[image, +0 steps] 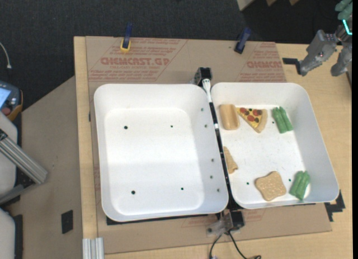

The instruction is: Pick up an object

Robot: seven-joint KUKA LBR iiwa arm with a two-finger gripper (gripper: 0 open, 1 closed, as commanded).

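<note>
The right bin (313,135) holds several toy foods. A tan bread roll (227,116), a pizza slice (251,117) and a green vegetable (282,119) lie along its far side. A toast slice (271,185) and a second green piece (300,185) sit near its front edge. A small tan piece (229,160) rests against its left wall. My gripper (325,66) hangs at the upper right, beyond the bin's far right corner and well above the bench. It is open, with nothing between its fingers.
The left bin (106,140) adjoins the right one along a shared middle rim. Both sit on a cardboard sheet (140,59) held by a yellow clamp (126,42) and a blue clamp (243,41) at the back. A cable connector (226,224) lies at the front.
</note>
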